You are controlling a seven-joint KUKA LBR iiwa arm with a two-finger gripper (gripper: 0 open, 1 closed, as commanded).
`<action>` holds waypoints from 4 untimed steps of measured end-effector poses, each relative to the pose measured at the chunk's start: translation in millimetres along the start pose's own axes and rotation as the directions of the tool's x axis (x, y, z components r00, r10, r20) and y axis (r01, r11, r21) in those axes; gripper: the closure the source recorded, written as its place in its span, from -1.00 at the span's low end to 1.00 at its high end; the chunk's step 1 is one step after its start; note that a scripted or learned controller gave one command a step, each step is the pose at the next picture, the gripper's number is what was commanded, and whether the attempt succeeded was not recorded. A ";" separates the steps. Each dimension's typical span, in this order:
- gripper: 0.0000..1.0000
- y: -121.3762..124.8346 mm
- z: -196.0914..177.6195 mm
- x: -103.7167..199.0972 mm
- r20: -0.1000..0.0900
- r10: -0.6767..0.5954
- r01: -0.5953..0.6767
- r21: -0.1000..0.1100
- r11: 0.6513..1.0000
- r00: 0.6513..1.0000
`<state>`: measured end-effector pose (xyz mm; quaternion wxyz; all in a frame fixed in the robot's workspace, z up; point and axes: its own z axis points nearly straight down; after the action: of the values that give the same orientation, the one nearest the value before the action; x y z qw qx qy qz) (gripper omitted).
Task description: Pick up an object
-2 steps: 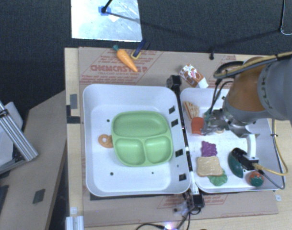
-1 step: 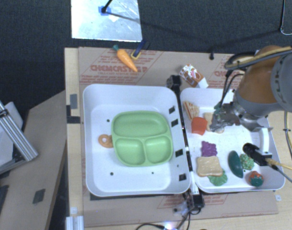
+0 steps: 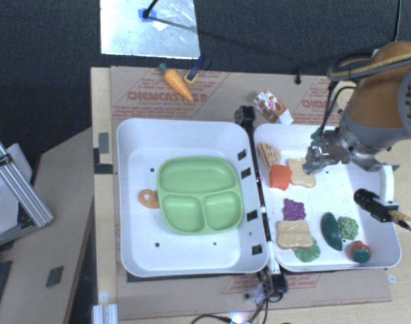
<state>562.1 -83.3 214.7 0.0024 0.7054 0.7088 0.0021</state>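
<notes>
My gripper [image 3: 314,163] hangs low over the back of the right bin [image 3: 380,181], just above a tan biscuit-shaped piece [image 3: 302,175]. An orange-red block [image 3: 280,177] lies directly left of that piece, and a ridged tan wafer [image 3: 268,155] sits behind the block. Nearer the front of the same bin lie purple grapes [image 3: 293,210], a slice of toast [image 3: 293,233], a green leafy piece [image 3: 307,252], a dark green oval [image 3: 331,231], a broccoli floret [image 3: 347,227] and a red fruit [image 3: 358,252]. Nothing shows between the gripper and the biscuit piece.
The left bin [image 3: 134,160] holds a green divided plate [image 3: 197,194] and a small pretzel [image 3: 148,198]. Behind the bins, on the cardboard, lie a toy carrot [image 3: 177,84] and a small wrapped packet [image 3: 271,106]. A black divider [image 3: 254,181] separates the bins.
</notes>
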 end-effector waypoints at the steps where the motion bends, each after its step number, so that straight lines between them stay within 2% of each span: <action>1: 1.00 1.0 -10.2 0.2 -0.001 0.001 -0.001 0.004 1.000 1.000; 3: 1.00 28.8 -24.8 108.5 -0.003 -0.006 0.006 0.003 1.000 1.000; 4: 1.00 36.6 0.8 147.9 -0.001 -0.003 0.003 0.007 1.000 1.000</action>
<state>598.0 64.8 214.0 -0.0004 0.7042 0.7100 0.0001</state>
